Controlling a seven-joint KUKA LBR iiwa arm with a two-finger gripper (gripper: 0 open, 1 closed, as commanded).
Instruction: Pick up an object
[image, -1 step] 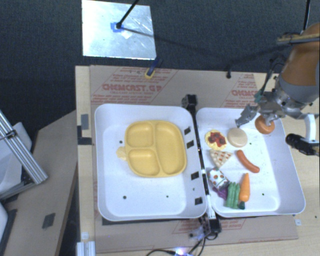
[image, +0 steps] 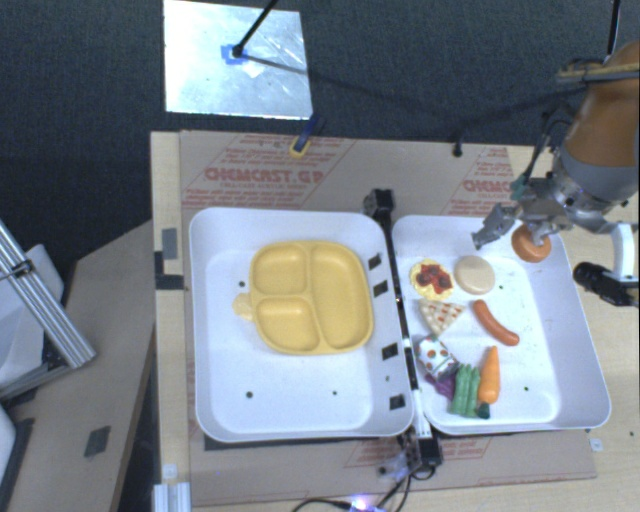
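White plastic forms both shallow bins on the cardboard-covered bench. The left bin (image: 215, 330) carries a yellow divided plate (image: 305, 297) with three compartments, lying near its middle. The right bin (image: 570, 350) holds a scatter of toy food: a small pizza round with red topping (image: 432, 278), a pale bun (image: 475, 274) just beside it, a triangular wedge (image: 441, 316) below those, a red-orange sausage (image: 495, 323) lying at a slant, an orange carrot (image: 489, 374) beside a green vegetable (image: 466, 390), and a small purple and white piece (image: 435, 358) near the bin's left wall. At the upper right, the grey arm with its orange band reaches in, and the gripper (image: 530, 235) hangs over the far end of the right bin. An orange round object (image: 531, 246) sits right at its tip, apparently between the fingers, though the grasp is partly hidden and it is hard to tell whether the piece is lifted or resting on the bin floor. A foil-like square sheet (image: 238, 58) lies beyond the bench on the dark floor.
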